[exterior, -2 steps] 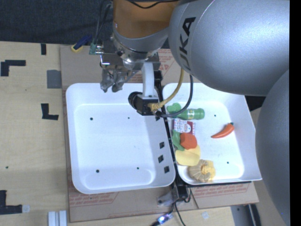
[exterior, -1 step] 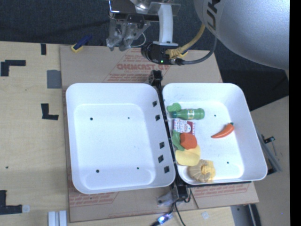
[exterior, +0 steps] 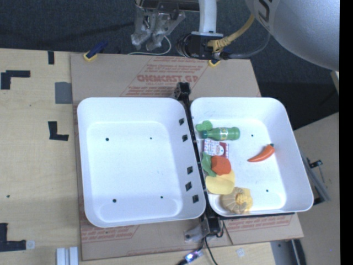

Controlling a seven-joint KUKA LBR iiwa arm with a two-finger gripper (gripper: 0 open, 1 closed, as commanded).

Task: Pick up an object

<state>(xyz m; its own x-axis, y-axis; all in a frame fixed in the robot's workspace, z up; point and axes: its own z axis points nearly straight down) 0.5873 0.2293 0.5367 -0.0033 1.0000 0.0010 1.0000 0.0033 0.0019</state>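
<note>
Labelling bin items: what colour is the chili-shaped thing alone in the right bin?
Orange-red chili with a dark stem tip, seen in the camera view.

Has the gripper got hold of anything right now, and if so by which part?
Nothing is held. The gripper hangs above the bench beyond the bins with nothing between its fingers; the objects all lie in the right bin.

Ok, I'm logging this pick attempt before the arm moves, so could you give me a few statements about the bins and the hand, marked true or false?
1. The green bottle lies in the right bin. True.
2. The chili touches the bottle. False: it lies apart, nearer the bin's right side.
3. The hand hovers beyond the bins' far edge. True.
4. The hand holds the chili. False: the chili lies in the bin.
5. The left bin holds the toys. False: they lie in the right bin.
</note>
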